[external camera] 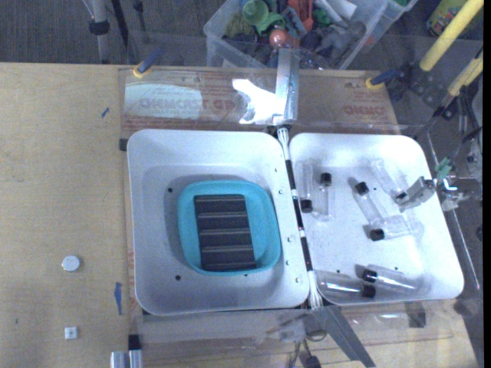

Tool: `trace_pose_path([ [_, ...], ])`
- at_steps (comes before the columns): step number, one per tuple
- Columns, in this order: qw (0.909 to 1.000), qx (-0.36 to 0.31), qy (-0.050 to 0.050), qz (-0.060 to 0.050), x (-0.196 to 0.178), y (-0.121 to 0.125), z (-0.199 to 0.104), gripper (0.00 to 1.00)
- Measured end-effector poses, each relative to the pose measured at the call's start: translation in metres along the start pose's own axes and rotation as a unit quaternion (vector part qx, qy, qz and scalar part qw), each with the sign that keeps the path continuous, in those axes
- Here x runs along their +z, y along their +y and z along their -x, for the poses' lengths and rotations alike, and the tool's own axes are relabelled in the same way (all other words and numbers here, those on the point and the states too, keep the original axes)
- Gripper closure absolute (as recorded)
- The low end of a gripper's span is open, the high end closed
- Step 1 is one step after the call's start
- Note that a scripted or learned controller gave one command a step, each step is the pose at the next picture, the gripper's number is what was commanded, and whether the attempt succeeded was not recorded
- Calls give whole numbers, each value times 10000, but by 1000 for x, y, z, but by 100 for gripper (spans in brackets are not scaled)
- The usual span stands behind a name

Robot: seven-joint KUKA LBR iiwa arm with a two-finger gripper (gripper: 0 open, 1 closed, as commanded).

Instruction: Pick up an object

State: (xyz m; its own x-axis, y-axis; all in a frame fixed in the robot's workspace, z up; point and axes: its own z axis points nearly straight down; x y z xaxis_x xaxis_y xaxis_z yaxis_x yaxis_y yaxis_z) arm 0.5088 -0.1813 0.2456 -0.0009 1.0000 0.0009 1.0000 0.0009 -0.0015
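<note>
The right white bin point(430, 251) holds several clear plastic vials with black caps. One vial point(324, 192) lies near the bin's left wall, and a loose black cap point(305, 204) sits beside it. Another vial point(365, 192) lies in the middle. A third vial point(391, 228) lies right of centre. Two more vials point(383, 280) lie side by side near the front wall. In the left white bin point(146, 205) rests a teal tray point(265, 225) with a black ridged block point(224, 232) in it.
A small grey metal piece point(414, 192) juts over the right bin's right rim. A metal divider point(287, 83) stands behind the bins on a brown board. A clear box of toys point(307, 14) sits beyond. A small white disc point(70, 264) lies on the bench at left.
</note>
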Motion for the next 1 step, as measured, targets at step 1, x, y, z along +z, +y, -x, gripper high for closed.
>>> trace_pose_path([
  [1, 9996, -293, -13, 19, 54, 52, 12, 0],
])
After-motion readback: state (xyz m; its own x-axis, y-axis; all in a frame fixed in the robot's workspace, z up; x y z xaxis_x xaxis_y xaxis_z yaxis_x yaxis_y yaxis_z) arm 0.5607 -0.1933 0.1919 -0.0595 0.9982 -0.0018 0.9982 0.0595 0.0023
